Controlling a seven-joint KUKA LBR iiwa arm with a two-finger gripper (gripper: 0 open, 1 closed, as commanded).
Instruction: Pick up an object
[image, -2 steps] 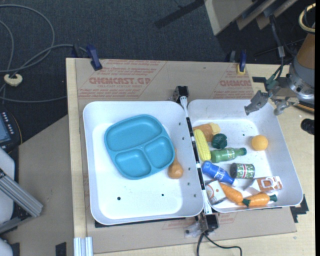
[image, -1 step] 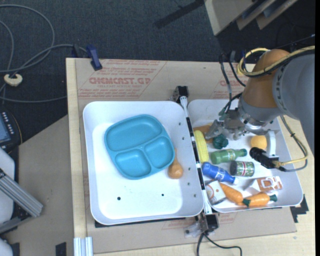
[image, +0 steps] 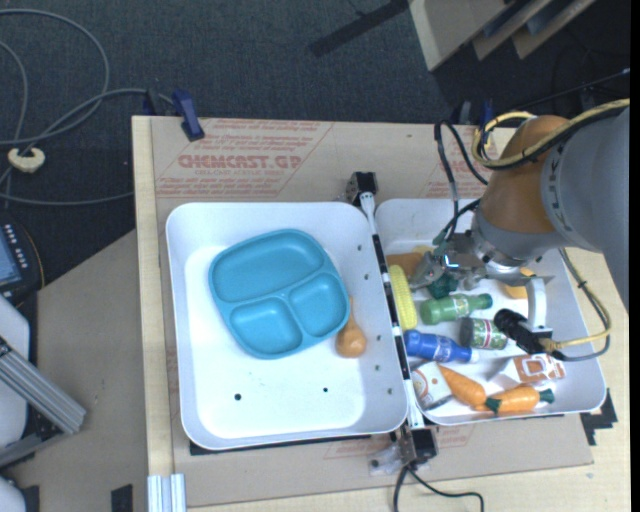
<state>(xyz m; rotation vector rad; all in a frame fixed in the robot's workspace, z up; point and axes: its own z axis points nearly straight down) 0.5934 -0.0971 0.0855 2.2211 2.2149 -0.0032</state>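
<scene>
Seen from above at a slant, a worktop (image: 250, 150) covered in printed brown board carries two shallow white bins side by side. Taking the blue divided plate (image: 278, 291) as the landmark: it lies in the left bin (image: 200, 390), and a small orange-tan rounded object (image: 351, 340) sits just beside its lower right corner, touching or nearly touching it. To the right of the plate, across the divide between the bins, the right bin (image: 585, 370) holds a crowded pile: a yellow corn cob (image: 402, 297) closest to the plate, then a green bottle (image: 453, 307), a blue bottle (image: 438, 347), a carrot (image: 466, 385), a second carrot (image: 518, 400) and a few small packets. The grey arm with its orange band reaches in from the far right, and the gripper (image: 447, 262) hangs low over the top of this pile, just above the green bottle. Whether the jaws are open or closed cannot be told; nothing is visibly held. The step in hand looks like the descent toward a grasp. The next move probably calls for settling the jaws around one item, likely the green bottle, without snagging its close neighbours.
</scene>
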